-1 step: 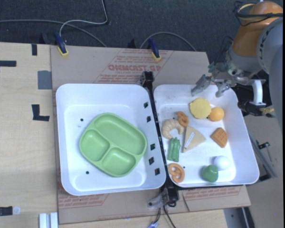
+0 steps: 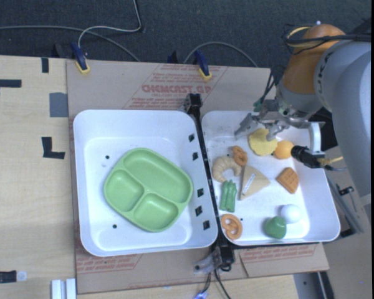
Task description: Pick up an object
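My gripper (image 2: pixel 260 128) hangs over the far part of the right bin (image 2: pixel 318 226), its fingers spread open just above a yellow food piece (image 2: pixel 261 144). Nothing sits between the fingers. An orange ball (image 2: pixel 283 149) lies right of the yellow piece. Nearer the middle lie a croissant (image 2: pixel 224 166), a small pretzel (image 2: pixel 239 156), a pale wedge (image 2: pixel 253 182) and a waffle piece (image 2: pixel 288 180). A green pickle (image 2: pixel 228 195), a bigger pretzel (image 2: pixel 231 226), a white ball (image 2: pixel 290 213) and a green lump (image 2: pixel 275 228) lie toward the front.
The left bin (image 2: pixel 87 136) holds a green divided plate (image 2: pixel 148 189). A black divider with clips (image 2: pixel 201 161) runs between the bins. The grey arm with its orange band (image 2: pixel 311 55) comes in from the upper right. Cables (image 2: pixel 112 30) trail across the back.
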